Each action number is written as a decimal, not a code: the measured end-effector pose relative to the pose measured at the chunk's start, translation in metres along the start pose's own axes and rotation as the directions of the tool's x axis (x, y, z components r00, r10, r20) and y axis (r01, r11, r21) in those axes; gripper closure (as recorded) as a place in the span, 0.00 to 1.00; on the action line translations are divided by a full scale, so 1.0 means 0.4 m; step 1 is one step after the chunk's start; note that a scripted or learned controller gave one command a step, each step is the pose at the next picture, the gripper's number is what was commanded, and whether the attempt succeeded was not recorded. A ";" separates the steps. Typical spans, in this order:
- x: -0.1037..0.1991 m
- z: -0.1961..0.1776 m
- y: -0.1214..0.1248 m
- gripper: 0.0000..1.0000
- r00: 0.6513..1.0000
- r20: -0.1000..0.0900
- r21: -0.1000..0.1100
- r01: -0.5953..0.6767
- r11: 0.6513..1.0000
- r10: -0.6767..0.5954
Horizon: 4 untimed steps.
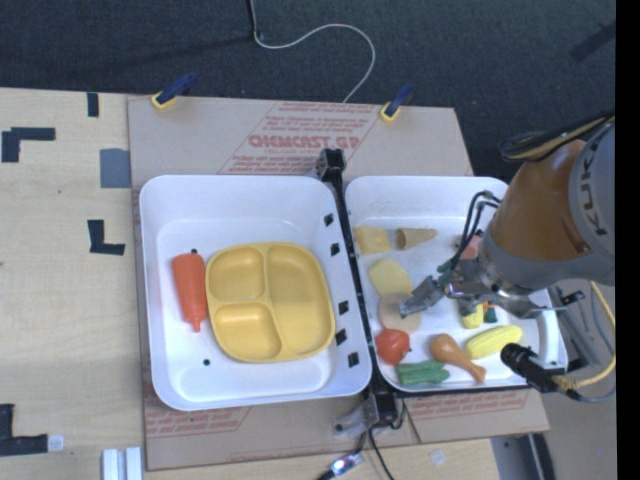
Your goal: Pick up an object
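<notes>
Leftmost, the shallow white left bin on the desk holds a smooth orange plastic carrot, lying lengthwise toward the camera, just beside a glossy yellow three-compartment plate. Across the black divider, the shallow white right bin carries the toy foods: a pale yellow cheese-like wedge and a tan cone near the far wall, a rounded pale yellow piece below them, then a red tomato-like ball, a ridged green pod, a tan-orange drumstick and a bumpy yellow corn cob along the near wall. The gripper hangs low over the middle of this bin with its dark fingers apart and nothing between them. The rounded pale yellow piece lies just to its left, the closest candidate; its long axis runs roughly away from the camera, so the gripper would likely need a short shift leftward.
</notes>
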State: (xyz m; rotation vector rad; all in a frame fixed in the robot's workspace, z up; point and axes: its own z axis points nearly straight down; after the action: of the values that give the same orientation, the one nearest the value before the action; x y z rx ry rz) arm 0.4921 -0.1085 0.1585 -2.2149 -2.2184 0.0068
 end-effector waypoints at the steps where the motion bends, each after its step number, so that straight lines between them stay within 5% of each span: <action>1: 0.023 0.123 0.006 0.00 1.000 0.000 0.000 0.000 1.000 0.000; 2: 0.025 0.188 0.005 0.00 1.000 0.001 -0.005 0.000 1.000 0.000; 3: 0.024 0.161 0.005 1.00 1.000 0.002 -0.005 -0.001 1.000 0.001; 4: 0.015 0.050 0.019 1.00 1.000 0.002 -0.009 -0.001 1.000 0.001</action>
State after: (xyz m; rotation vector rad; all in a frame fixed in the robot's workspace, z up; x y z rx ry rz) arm 0.4994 -0.1023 0.1383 -2.2216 -2.2226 -0.0010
